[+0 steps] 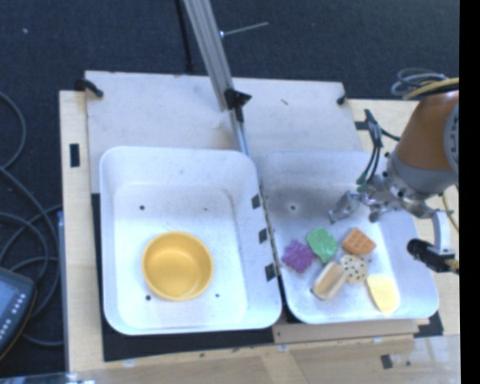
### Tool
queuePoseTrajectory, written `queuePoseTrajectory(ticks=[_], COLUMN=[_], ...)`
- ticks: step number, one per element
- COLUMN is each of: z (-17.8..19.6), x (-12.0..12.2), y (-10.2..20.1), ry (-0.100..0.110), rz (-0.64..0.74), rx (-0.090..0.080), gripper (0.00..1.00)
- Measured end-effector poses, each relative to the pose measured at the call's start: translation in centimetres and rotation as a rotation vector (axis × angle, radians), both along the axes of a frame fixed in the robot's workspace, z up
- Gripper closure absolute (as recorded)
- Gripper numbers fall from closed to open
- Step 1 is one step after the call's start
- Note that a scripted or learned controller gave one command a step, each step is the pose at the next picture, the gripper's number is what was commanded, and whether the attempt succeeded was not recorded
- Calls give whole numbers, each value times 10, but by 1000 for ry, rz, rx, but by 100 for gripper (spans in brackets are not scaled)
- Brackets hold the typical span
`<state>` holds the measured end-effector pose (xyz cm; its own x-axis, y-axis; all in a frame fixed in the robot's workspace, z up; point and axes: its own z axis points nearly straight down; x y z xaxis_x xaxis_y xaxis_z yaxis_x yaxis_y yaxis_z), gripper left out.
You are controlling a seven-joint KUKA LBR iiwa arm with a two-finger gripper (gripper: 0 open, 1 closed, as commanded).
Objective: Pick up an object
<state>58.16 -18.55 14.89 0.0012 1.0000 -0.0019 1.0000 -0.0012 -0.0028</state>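
Camera view: two bins, toys on the right, arm over them.

Left bin (120,182) holds a yellow bowl (178,266). Right bin (304,174) holds a cluster near its front: purple piece (298,256), green piece (322,244), tan block (329,280), dotted piece (353,269), orange waffle (358,242), yellow piece (383,293). Gripper (354,206) hangs just above the cluster, touching none; its fingers look spread, nothing between them.
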Motion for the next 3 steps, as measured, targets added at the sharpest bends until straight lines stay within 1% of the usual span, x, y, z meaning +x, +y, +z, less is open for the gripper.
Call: queuePoseTrajectory(ticks=[1, 2, 3], z=[-49, -35, 14], x=[1, 2, 11], y=[-1, -2, -9], ry=[-4, -11, -9], rz=[-2, -5, 2], rx=[1, -1, 0], gripper=[0, 100, 100])
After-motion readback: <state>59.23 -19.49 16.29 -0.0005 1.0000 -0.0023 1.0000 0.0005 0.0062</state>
